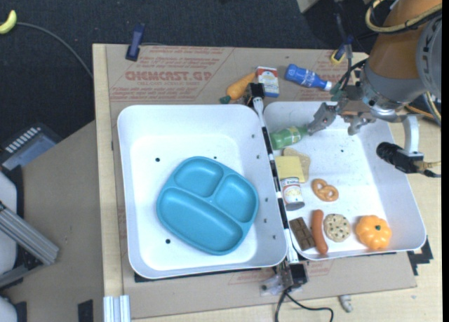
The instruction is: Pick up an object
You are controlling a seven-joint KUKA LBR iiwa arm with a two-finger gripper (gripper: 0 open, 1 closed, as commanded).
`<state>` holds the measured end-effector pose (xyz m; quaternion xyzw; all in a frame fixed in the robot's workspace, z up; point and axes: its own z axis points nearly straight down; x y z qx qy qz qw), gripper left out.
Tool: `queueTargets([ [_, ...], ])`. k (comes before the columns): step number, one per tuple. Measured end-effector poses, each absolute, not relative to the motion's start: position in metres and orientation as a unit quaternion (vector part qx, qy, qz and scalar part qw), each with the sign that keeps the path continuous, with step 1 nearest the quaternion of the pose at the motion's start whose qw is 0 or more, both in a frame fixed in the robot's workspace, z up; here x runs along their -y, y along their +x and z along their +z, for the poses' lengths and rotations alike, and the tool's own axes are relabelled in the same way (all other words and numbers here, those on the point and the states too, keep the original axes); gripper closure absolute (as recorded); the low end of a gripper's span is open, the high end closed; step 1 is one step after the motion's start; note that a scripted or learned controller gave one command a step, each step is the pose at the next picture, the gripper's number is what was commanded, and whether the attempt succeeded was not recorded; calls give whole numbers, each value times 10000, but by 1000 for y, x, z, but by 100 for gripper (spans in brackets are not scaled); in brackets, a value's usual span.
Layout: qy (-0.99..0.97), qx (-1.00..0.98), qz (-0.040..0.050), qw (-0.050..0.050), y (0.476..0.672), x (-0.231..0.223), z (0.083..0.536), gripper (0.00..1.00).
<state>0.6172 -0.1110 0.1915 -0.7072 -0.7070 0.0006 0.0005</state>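
Hovering over the right bin [393,194], the gripper [340,118] hangs spread and empty, so this looks like the approach step; the green bottle [285,137] lies nearest, and the next move calls for descending onto it

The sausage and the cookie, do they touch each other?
Touching. The camera view shows the sausage lying against the left edge of the cookie, no white bin floor between them.

Grey arm [414,61] w/ orange band.
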Motion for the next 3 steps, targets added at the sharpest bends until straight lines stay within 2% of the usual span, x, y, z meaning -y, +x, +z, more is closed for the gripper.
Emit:
queueTargets([
  [1, -7075, 7067, 7, 11, 538, 126, 91, 0],
  [2, -7077, 7065, 5, 7, 478, 156, 84, 0],
  [3, -7071, 7071, -2, -11, 520, 106, 85, 0],
])
